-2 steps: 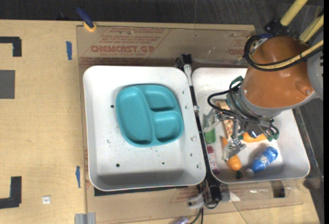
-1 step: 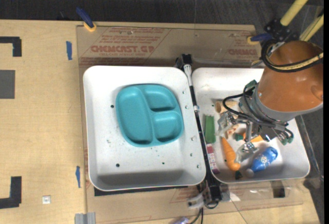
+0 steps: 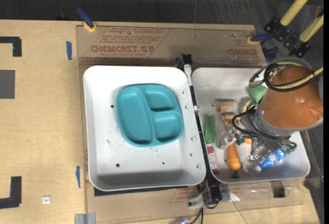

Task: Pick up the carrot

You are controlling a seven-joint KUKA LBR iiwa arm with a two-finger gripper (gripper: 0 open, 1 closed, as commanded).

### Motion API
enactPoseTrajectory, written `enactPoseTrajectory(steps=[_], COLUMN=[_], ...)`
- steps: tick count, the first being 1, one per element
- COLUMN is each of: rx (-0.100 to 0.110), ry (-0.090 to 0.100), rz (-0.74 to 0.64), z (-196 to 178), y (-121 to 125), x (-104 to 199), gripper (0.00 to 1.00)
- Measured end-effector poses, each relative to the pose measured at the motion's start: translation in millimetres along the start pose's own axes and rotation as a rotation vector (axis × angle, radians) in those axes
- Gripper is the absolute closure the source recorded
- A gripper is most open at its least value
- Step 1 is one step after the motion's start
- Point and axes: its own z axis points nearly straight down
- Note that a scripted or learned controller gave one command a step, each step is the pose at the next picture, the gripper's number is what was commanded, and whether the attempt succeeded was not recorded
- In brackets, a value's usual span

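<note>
The carrot (image 3: 234, 156) is orange with a dark stub at its near end. It lies lengthwise on the floor of the right bin (image 3: 293, 170), near the front. My gripper (image 3: 241, 148) hangs low over it, under the grey wrist and orange band (image 3: 290, 100). Its fingers are open: one metal fingertip (image 3: 227, 140) stands at the carrot's far left, the other (image 3: 255, 155) to its right. The carrot rests on the bin floor beside the left fingertip and is not clamped.
A long green piece (image 3: 209, 129), a tan cone-like item (image 3: 225, 106), a pale green item (image 3: 257, 92) and a blue item (image 3: 272, 159) crowd the right bin. A teal divided plate (image 3: 149, 114) sits in the left bin (image 3: 100, 130). The bins' shared wall runs just left of the carrot.
</note>
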Motion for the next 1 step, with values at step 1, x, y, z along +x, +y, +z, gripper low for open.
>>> enactPoseTrajectory(steps=[1], rx=[0.006], ry=[0.001], rz=[-0.038], z=[3.7], y=[0.0], x=[-8.4], gripper=[0.00])
